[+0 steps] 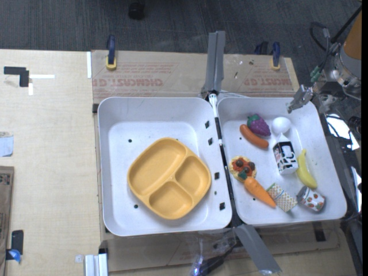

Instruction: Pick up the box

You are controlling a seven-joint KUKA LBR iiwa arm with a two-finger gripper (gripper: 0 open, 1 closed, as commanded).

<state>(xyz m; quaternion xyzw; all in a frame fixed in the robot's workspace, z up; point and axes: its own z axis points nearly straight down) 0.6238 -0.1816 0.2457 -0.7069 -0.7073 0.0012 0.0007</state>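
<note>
The box [282, 198] is small, with a checkered, patterned face. It lies in the right bin [328, 154] near the front, between an orange carrot [260, 192] and a small printed can [311, 200]. My gripper [301, 99] hangs over the right bin's back right corner, well behind the box, with nothing visibly in it. The arm's wrist [345, 62] sits above it at the right edge of the camera view.
The right bin also holds purple grapes [259, 125], a hot dog [253, 136], a white egg [281, 124], a black-and-white carton [284, 157], a banana [305, 170] and a pizza slice [242, 167]. A yellow divided plate [168, 178] lies in the left bin [115, 154].
</note>
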